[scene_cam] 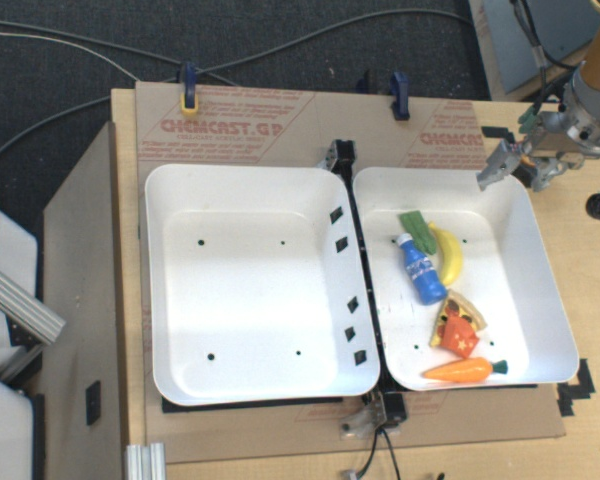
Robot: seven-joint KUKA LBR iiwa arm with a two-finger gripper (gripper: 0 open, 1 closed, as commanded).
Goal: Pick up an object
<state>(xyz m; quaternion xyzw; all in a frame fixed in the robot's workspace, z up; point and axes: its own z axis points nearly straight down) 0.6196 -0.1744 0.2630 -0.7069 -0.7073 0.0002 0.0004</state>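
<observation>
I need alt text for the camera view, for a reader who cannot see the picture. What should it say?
The gripper hangs above the far right corner of the right bin, holding nothing. That bin contains a banana, a blue bottle, a green block, a pizza slice and a carrot. The left bin sits beside it.
</observation>
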